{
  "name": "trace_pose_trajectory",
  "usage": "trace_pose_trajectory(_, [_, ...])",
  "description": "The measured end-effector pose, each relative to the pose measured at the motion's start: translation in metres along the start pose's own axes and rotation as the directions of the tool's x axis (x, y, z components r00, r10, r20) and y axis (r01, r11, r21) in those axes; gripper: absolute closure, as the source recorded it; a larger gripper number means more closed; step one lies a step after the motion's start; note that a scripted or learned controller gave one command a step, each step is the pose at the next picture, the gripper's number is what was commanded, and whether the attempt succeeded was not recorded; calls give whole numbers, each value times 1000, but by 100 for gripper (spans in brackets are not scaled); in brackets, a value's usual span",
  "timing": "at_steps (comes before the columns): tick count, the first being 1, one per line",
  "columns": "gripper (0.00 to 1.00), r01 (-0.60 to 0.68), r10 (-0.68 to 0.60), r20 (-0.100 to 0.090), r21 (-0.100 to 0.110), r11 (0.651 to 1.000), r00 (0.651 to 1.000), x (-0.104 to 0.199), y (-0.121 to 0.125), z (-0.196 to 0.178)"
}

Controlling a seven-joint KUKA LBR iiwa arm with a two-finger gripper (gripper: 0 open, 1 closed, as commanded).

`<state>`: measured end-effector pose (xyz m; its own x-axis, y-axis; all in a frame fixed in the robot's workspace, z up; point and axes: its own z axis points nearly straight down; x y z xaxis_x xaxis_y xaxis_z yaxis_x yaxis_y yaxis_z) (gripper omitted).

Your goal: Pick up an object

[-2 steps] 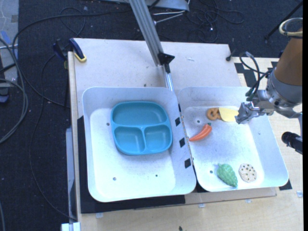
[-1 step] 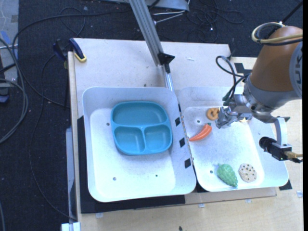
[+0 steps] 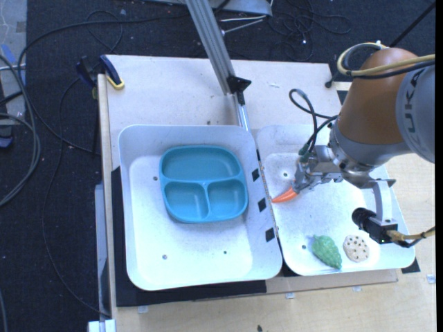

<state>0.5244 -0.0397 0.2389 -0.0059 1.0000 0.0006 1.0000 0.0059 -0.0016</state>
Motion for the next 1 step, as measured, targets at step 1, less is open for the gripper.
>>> trace_pose_trajectory(1, [100,1,-1,-1,1,1000,1000,49,-19,2])
